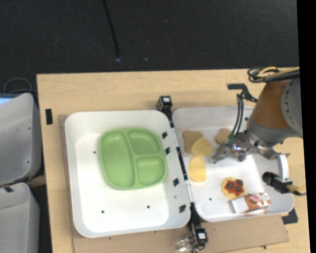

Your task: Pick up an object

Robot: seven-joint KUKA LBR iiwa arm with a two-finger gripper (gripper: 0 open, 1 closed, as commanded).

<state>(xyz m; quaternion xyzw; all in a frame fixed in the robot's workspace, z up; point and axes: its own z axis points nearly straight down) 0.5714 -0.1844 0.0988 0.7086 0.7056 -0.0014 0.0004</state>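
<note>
- The gripper [229, 150] is seen in the right-centre of the frame, low over the upper middle of the right bin [215, 213], at the end of the grey arm [276, 117] that enters from the right edge.
- How far the jaws stand apart cannot be told: dark linkage and a glare hide them, and nothing can be made out between them.
- No single object is named by the task, so the nearest pieces are judged the likeliest candidates.
- A small tan piece [222, 136] lies just above and slightly left of the gripper, close beside it; whether it is touched cannot be told.
- A yellow slice [203, 146] lies to the left of the gripper, overlapping a brown slice [191, 139] at its upper left.
- A yellow oval [197, 169] lies further to the lower left, with its long axis running roughly up and down the frame.
- A small pizza-like round [233, 187] lies directly below the gripper, and a red-and-white packet [252, 202] is seen at the lower right, near the bin's bottom rim.
- The left bin [89, 217] carries a green divided plate [133, 158], well apart from the gripper across the wall between the bins.
- It is judged that the coming move turns on the short offset up and to the left towards the tan piece.
</note>
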